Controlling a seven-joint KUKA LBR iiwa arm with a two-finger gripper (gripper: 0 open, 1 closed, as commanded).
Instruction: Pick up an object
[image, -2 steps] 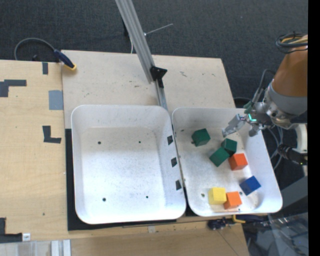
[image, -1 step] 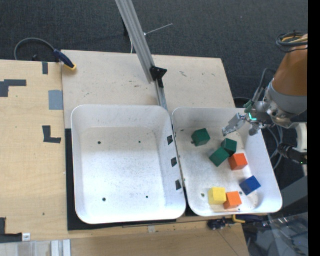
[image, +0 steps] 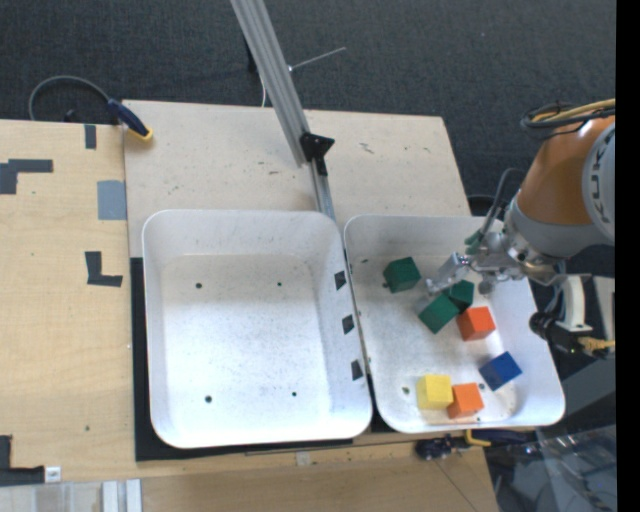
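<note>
Down in the right bin (image: 540, 395), the end effector (image: 452, 285) hangs low over a cluster of blocks, its metal tip just above two dark green blocks (image: 445, 308) that lie pressed together; whether it is spread apart or closed I cannot tell from where I stand. An orange block (image: 476, 322) sits touching those green ones on their right. Another green cube (image: 401, 274) rests apart to the left, near the bin's upper wall. Toward the near rim lie a blue block (image: 500, 369), and a yellow cube (image: 435, 390) touching a second orange cube (image: 466, 399). The blocks look like matte, hard-edged painted pieces. Both bins are shallow, glossy white with rounded corners, and the left bin (image: 160, 300) has a speckled floor. They sit on a pale wooden table (image: 60, 330) with grey and black tape marks. A slanted aluminium rail (image: 280, 85) crosses above the bins. The grey arm (image: 565, 195) with its orange band comes in from the right.
</note>
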